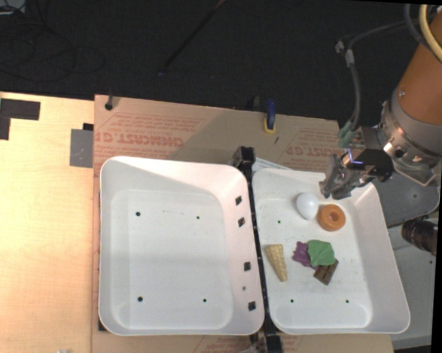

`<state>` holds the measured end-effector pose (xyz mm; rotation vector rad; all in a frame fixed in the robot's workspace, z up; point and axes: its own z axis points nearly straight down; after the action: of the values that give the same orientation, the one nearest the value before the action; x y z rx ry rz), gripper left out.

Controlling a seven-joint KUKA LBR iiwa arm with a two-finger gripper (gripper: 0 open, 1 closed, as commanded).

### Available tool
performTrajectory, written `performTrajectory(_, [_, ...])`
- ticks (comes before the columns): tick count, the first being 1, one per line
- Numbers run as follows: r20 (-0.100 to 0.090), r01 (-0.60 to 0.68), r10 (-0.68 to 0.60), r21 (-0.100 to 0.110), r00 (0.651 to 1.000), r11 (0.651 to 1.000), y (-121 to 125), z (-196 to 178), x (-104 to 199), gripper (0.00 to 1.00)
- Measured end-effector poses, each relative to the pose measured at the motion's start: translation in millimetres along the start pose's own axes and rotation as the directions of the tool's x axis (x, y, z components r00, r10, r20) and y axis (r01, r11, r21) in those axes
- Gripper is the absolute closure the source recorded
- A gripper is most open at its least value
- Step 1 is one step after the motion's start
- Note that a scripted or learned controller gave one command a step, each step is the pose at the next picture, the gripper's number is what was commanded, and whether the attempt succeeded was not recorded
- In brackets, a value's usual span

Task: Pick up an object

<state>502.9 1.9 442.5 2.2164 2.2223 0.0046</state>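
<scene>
The right bin (pixel 362 310) holds a white egg-shaped object (pixel 307 205), an orange doughnut (pixel 331 217), a tan cone (pixel 278 260), a purple piece (pixel 301 253), a green piece (pixel 321 252) and a brown chocolate piece (pixel 325 273). My gripper (pixel 339 186) hangs over the far right corner of this bin, just above and to the right of the white egg and the doughnut. Nothing shows between its fingers.
The left bin (pixel 129 196) lies beside the right one, with black clips (pixel 242 211) along the shared rim. Both stand on brown cardboard (pixel 171 131) on a wooden bench (pixel 28 234). The arm's grey and orange body (pixel 423 95) fills the upper right.
</scene>
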Motion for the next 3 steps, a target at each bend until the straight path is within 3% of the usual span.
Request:
performTrajectory(1, [0.0, -0.006, 0.006, 0.02, 1.0, 1.0, -29, 127, -24, 1.0])
performTrajectory(2, [0.001, -0.01, 0.01, 0.016, 1.0, 1.0, -30, 202, -93, 1.0])
performTrajectory(3, [-0.001, 0.002, -0.002, -0.004, 1.0, 1.0, -26, 96, -54, 1.0])
